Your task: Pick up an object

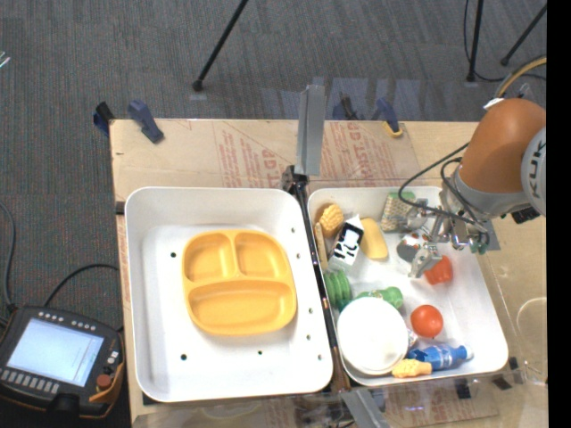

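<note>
We see the gripper [426,255] low over the right bin [496,324], near its far right side, with a red object [438,271] just beside it; we cannot tell how its fingers stand or whether they touch it. In that bin also lie a red ball [426,320], a white plate [372,334], a blue bottle [441,357] and a corn cob [331,217]. The left bin [147,239] holds a yellow divided tray [238,280]

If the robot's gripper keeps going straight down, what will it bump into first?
Most likely the small red-orange toy piece in the right white bin. The gripper hangs right beside and above it, pointing down. Depth is hard to judge from this slanted view, so it might reach the bin floor just beside it.
</note>
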Controlling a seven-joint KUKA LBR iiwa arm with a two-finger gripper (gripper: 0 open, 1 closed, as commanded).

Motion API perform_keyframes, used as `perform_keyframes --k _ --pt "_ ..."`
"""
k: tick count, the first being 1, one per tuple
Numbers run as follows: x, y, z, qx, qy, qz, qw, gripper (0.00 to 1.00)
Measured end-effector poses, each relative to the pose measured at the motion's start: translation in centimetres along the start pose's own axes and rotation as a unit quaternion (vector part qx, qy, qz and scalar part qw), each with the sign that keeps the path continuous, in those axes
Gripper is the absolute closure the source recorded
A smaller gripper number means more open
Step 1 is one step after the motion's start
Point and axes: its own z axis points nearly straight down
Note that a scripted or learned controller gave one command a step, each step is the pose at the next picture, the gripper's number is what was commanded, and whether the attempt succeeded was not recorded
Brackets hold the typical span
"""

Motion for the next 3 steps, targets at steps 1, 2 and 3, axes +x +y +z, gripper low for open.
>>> perform_keyframes --k 1,2,3 --pt "4.2 0.2 -0.1 0.0 0.001 -0.02 0.9998 0.0" --pt "5.6 2.2 0.0 -0.001 0.001 -0.042 0.9991 0.0" --pt "5.4 1.1 -0.1 0.0 0.0 -0.091 0.9959 0.0"
